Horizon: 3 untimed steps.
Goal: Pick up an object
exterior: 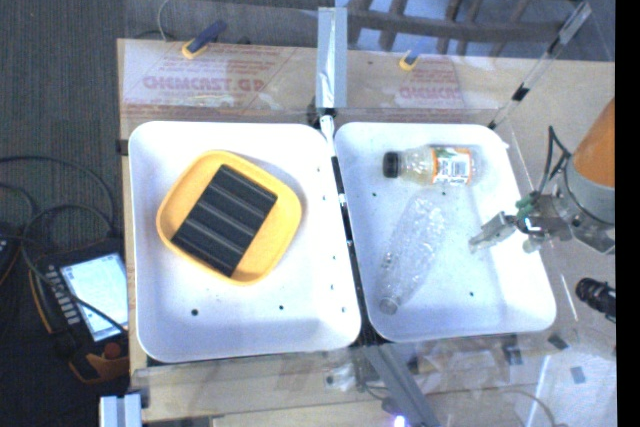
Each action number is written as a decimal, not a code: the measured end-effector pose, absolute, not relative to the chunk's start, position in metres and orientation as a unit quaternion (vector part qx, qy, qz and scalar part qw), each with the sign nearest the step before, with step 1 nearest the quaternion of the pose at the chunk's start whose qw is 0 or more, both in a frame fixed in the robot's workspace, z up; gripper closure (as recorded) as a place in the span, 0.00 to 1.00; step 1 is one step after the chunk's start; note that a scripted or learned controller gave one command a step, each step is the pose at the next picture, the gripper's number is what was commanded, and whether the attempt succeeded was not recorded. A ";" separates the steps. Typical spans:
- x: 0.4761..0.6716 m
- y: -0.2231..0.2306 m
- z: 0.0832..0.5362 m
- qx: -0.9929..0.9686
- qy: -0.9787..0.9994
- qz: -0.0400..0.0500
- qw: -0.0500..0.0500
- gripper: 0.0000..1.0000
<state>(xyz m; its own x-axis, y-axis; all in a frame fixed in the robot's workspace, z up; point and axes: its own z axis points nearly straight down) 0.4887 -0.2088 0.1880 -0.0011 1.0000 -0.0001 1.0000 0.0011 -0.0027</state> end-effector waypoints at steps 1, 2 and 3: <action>0.492 -0.165 0.234 -0.689 -0.724 0.000 0.000 0.00; 0.542 -0.088 0.202 -0.629 -0.777 0.000 0.001 0.00; 0.595 -0.115 0.177 -0.707 -0.707 0.001 0.001 0.00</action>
<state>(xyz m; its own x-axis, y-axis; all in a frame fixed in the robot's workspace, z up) 0.5953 -0.1147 0.1772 0.0005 1.0000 -0.0008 1.0000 -0.0005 -0.0027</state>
